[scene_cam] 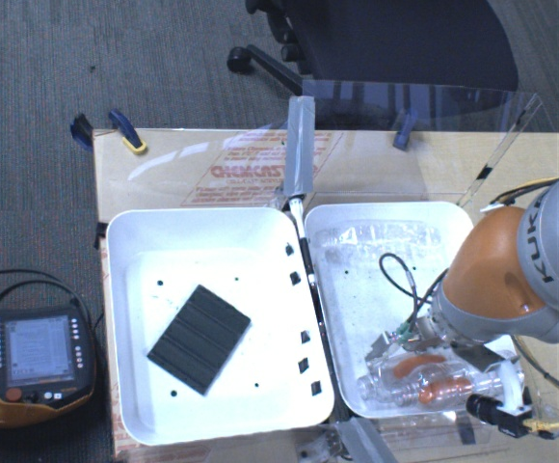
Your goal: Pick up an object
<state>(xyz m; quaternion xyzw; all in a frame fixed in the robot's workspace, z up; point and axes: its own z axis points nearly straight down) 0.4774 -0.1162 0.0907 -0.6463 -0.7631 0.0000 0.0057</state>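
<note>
Grey arm with orange band [492, 268] down in near right corner of right white bin [357, 222]. Gripper [405, 347] buried behind wrist and cables; grip state: cannot tell. Clear plastic items with orange-red parts [424, 379] just under it, outlines blurred, contact unclear. Ribbed black rectangular slab [199, 339] flat in left white bin [125, 258], well apart.

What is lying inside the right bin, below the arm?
In the right bin, clear plastic bottles with orange parts lie near the front edge, and clear plastic wrap lies at the back. The arm covers the bin's right side, so anything there is hidden.
</note>
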